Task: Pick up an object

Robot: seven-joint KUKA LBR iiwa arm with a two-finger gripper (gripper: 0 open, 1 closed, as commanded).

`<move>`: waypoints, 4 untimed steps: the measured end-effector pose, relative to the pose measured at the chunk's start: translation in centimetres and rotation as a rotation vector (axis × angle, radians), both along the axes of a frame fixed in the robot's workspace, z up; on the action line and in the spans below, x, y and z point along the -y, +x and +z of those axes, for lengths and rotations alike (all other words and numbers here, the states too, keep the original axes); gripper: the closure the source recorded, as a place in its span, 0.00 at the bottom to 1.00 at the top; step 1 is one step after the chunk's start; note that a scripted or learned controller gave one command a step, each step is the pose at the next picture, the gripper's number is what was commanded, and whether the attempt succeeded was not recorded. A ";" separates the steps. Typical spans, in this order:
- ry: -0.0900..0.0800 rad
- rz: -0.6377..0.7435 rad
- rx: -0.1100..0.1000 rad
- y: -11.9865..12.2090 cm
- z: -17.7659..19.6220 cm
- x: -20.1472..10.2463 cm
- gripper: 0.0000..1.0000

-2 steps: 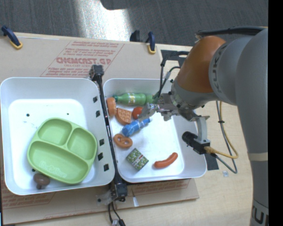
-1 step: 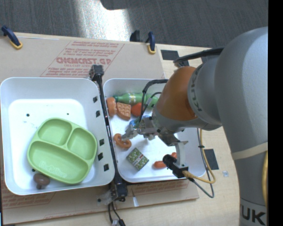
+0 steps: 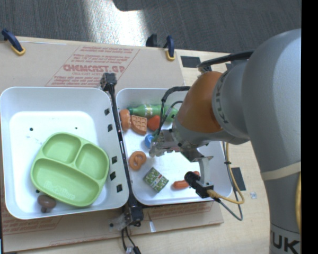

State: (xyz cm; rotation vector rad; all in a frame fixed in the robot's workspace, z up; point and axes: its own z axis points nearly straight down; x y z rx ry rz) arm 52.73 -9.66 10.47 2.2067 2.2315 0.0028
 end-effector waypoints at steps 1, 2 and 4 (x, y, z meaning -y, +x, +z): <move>-0.002 0.005 0.001 0.1 1.0 0.0 1.00; -0.004 0.010 0.002 0.2 2.1 0.0 1.00; -0.009 0.016 0.008 0.5 4.1 0.0 1.00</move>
